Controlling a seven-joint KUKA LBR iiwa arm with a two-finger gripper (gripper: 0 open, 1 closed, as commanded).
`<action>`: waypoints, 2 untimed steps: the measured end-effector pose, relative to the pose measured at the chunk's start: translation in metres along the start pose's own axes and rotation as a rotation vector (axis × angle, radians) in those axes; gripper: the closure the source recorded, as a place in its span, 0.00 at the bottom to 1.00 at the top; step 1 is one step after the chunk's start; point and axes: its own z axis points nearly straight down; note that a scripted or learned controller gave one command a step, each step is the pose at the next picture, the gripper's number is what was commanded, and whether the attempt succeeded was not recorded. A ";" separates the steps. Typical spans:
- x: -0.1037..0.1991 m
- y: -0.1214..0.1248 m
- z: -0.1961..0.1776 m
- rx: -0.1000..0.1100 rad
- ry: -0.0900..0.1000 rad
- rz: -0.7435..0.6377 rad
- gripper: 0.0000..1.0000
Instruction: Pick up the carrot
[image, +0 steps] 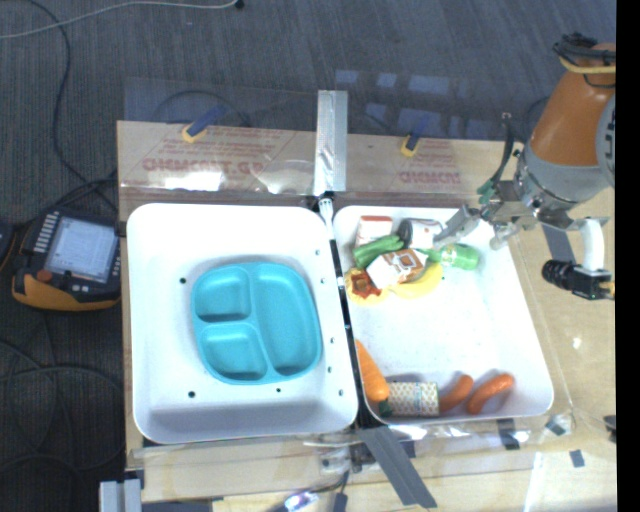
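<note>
Looking down from the fixed camera, the grey arm with its orange band (572, 120) comes in from the upper right of the frame, and its tool (462, 225) hangs over the upper part of the right-hand shallow white bin (520, 330), just above a heap of packaged food items (400, 262) in green, yellow, red and white. Whether the tool is spread or closed cannot be told at this size, and nothing can be made out in its grip. The slim orange carrot (370, 372) lies well apart from it, at the lower left of that same bin, pressed close to the wall beside the divider between the two bins. Its long axis runs on a slant from upper left to lower right; the narrower tip seems to point toward the upper left and the thicker end toward the lower edge, where it sits just beside a speckled cylindrical can (412, 397) lying on its side. Two reddish sausage-shaped pieces (478, 390) rest further right along the lower wall. The left bin holds a turquoise divided plastic tray (258, 320). By my reading the approach has not yet begun: the next move calls for travelling down and left across the bin, turning the tool across the carrot's width, and descending near the wall without fouling it.
</note>
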 end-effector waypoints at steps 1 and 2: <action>0.007 -0.045 0.050 0.001 0.001 -0.222 0.00; 0.027 -0.105 0.139 -0.011 -0.004 -0.402 0.00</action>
